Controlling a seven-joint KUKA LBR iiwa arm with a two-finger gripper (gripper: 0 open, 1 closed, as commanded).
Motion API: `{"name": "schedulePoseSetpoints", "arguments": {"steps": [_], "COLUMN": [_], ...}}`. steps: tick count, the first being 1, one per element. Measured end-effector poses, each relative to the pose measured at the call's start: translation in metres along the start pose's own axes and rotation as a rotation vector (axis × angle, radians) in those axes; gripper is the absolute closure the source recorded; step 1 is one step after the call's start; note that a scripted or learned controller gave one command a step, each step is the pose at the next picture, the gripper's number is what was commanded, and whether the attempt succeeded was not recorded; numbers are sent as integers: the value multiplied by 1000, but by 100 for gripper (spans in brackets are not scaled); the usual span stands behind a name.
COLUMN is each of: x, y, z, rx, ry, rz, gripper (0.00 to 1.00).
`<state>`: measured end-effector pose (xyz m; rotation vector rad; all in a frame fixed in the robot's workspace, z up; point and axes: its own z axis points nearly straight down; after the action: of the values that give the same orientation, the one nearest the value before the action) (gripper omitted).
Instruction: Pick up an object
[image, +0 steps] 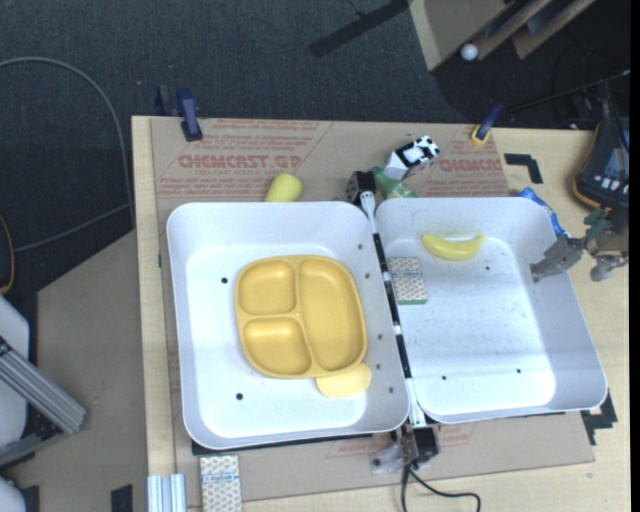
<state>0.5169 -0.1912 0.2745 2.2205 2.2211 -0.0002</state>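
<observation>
Dark carpet lies all around the counter (150, 180), which is brown board with red letters on it. Two white bins sit on it side by side, touching in the middle.

Inside the left bin (200, 230) is a yellow plate (300, 315) with three parts. A small yellow piece (343, 381) peeks out from under its near edge. Behind this bin, on the counter, lies a small yellow lump (284, 187).

The right bin (500, 380) has a yellow banana (452, 245) near its far wall. A little patterned pack (407, 279) rests at the left side of this bin, by the line where the bins meet. A black and white toy (415, 154) sits on the counter just behind the bins.

At the right edge of the right bin are the grey fingers (572, 252). I cannot tell if they are open or closed. Nothing can be seen between them. They are well apart from the banana.
</observation>
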Motion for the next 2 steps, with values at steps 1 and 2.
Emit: {"name": "schedulePoseSetpoints", "arguments": {"steps": [1,2], "x": [38,77], "y": [53,132], "z": [146,158], "rx": [6,0], "ry": [3,1], "rz": [-1,-2], "gripper": [0,0]}}
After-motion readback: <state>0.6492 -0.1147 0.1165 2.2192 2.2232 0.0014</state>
